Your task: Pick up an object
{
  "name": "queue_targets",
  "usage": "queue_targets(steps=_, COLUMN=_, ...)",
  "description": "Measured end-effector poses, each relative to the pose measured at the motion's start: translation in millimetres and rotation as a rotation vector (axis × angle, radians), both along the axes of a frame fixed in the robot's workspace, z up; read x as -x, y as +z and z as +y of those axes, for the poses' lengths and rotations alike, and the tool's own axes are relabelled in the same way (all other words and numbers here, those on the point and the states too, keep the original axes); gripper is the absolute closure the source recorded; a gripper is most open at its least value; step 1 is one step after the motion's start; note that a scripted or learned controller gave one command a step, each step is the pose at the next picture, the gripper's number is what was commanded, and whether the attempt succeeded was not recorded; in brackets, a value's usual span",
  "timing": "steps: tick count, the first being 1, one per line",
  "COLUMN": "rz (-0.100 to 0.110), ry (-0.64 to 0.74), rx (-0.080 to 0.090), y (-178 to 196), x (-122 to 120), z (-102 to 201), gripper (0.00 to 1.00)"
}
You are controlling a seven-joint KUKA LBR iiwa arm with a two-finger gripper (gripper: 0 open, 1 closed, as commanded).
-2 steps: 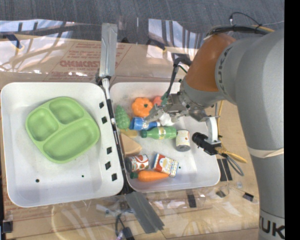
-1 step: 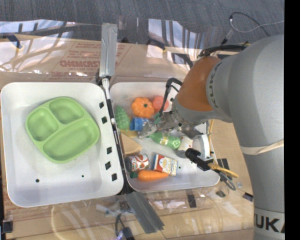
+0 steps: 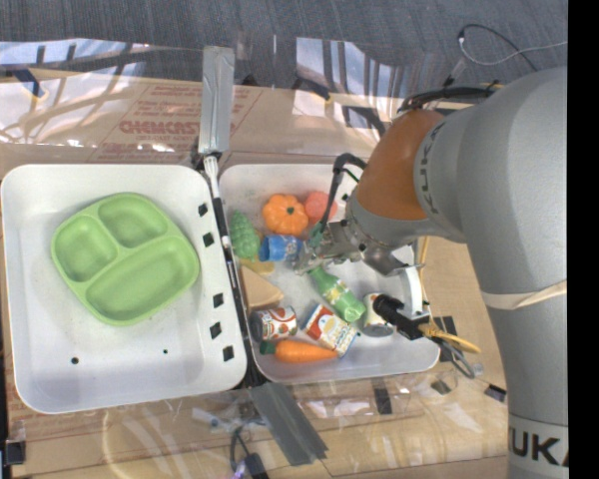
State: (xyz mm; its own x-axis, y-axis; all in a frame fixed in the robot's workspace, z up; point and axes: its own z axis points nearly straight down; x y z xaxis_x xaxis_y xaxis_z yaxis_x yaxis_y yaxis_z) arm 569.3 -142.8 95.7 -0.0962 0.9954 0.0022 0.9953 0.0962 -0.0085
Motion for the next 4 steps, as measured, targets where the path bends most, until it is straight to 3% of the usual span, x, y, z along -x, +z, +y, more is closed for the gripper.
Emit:
queue_targets(steps=1, rz=-0.001, ry=-0.116, rx=0.001, y=0, x=-44, z=13, gripper=1.0)
queue_targets(steps=2, rz=-0.002, ry=-0.424, rx=0.004, y=30, x=-43, z=0, gripper=1.0)
queue_targets(steps=3, rz=-0.004, ry=-0.304, rx=0.003, y=128, x=-23, z=98, gripper=1.0)
queue_targets(steps=4, rz=0.002, ry=-0.005, rx=0.001, y=118, x=-12, z=57, gripper=1.0)
